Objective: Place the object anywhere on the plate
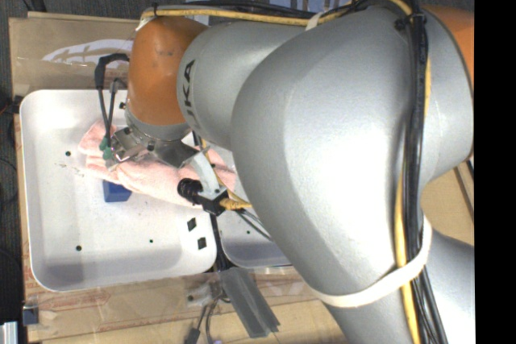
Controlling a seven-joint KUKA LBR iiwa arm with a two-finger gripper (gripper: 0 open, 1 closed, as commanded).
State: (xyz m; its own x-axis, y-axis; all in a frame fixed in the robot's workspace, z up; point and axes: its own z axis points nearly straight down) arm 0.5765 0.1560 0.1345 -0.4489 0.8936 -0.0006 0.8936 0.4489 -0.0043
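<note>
On the bench, the left white bin is holding a pink plate with a blue block touching its edge, perhaps overlapping, while the arm is looming over it.

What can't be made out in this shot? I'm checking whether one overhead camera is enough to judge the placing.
- Gripper: in the camera view the arm and its orange band cover it, so its state is unreadable.
- Pink plate: partly under the wrist; its far side is hidden.
- Blue object: partly tucked against the plate's edge; on or beside it is unclear.
- Right bin: mostly hidden by the arm.
</note>
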